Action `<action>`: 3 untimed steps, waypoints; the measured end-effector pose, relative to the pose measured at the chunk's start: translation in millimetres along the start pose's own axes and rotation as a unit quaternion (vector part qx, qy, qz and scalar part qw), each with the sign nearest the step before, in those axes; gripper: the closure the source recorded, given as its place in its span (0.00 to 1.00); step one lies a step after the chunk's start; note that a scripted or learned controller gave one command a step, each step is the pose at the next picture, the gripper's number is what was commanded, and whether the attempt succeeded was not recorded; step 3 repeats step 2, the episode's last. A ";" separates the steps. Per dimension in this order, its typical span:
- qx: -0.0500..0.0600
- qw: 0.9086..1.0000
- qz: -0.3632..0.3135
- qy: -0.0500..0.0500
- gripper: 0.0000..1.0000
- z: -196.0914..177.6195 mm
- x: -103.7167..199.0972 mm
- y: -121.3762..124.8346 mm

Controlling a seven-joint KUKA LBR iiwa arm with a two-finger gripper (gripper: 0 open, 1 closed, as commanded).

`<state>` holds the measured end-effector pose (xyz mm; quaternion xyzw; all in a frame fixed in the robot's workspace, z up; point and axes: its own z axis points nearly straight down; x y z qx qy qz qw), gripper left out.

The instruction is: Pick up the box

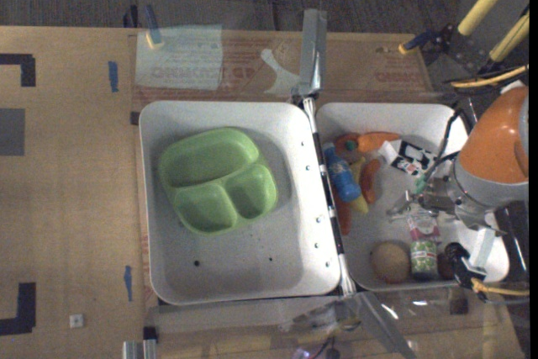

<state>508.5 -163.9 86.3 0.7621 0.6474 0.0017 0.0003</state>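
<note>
The box (pixel 406 156) is small and white with black, white and red print. It lies at the back of the right bin (pixel 382 115), next to an orange carrot-like piece (pixel 376 139). My gripper (pixel 419 203) hangs over the middle right of that bin, a little nearer the front than the box and apart from it. The grey arm with its orange band (pixel 503 145) reaches in from the right.
The right bin also holds a blue bottle (pixel 342 178), a yellow piece (pixel 358 189), an orange-red piece (pixel 371 181), a brown ball (pixel 389 261), a green-labelled jar (pixel 424 253) and a dark object (pixel 452 260). A green divided plate (pixel 218 179) lies in the left bin (pixel 168 265).
</note>
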 end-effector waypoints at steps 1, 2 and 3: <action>-0.002 1.000 0.003 -0.001 1.00 -10.2 -2.6 0.6; 0.001 1.000 -0.004 -0.001 1.00 -129.8 57.2 -31.2; 0.001 1.000 -0.004 -0.001 1.00 -129.8 57.2 -31.2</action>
